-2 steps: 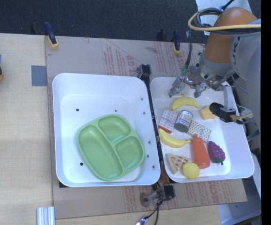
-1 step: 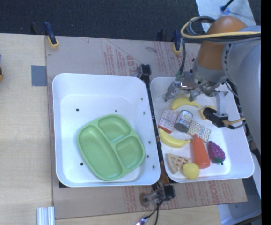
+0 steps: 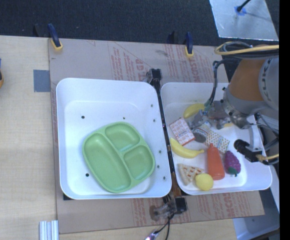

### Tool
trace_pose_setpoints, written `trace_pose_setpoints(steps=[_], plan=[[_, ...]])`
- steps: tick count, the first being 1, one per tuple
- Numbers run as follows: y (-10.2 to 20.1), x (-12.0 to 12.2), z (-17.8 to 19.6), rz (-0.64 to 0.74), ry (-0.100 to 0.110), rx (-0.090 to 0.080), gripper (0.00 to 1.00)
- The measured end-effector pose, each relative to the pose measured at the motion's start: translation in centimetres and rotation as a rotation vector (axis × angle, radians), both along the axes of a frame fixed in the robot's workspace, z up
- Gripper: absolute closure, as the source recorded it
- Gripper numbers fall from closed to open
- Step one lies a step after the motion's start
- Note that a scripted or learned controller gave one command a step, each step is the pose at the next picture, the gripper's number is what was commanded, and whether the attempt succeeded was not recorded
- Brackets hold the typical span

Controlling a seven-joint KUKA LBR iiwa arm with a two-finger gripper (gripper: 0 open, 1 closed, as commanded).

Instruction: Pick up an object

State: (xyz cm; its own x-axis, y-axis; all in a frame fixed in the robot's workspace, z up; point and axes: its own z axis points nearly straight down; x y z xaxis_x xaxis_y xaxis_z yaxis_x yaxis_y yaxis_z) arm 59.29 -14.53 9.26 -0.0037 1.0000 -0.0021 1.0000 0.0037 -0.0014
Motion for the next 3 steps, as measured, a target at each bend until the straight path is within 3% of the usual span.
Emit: trace_pose_setpoints(steps=[1,2,3], plan=[[3.4,6.3,-0.1,0.000,0.002,0.002,0.00],[-0.1,-2.2,-0.1,0.000,0.003,0.001,0.00],[-0.2,-2.2,0.9,0.004,0.005,0.000,1.00]])
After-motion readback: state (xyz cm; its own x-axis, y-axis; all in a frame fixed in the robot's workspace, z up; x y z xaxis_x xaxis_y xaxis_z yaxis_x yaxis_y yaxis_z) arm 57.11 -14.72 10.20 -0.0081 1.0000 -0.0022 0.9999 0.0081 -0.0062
